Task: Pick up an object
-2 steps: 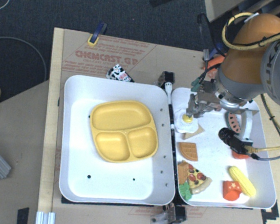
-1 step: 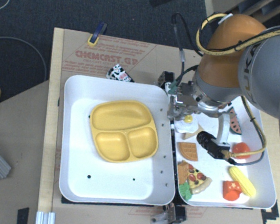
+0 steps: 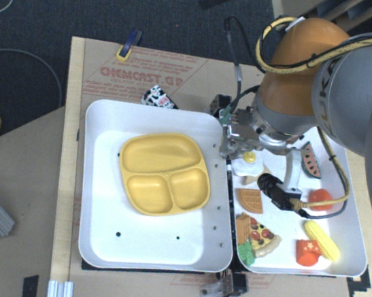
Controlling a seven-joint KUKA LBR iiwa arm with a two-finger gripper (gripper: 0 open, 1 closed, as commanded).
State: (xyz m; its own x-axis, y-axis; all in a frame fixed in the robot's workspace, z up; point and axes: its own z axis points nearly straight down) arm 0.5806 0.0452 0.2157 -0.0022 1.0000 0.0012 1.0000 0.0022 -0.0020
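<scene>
Two white bins [image 3: 98, 187], one yellow divided plate [image 3: 164, 172], several toy foods [image 3: 256, 235].

Toy foods are lying scattered across the right-hand bin [image 3: 355, 261]: a fried egg [image 3: 245, 161] sitting near its top left corner, a watermelon slice [image 3: 311, 162] resting by the far wall, a waffle [image 3: 251, 200], a pizza slice [image 3: 257, 235], a yellow corn cob [image 3: 322, 240], and two red pieces [image 3: 306, 252] lying nearby.
</scene>
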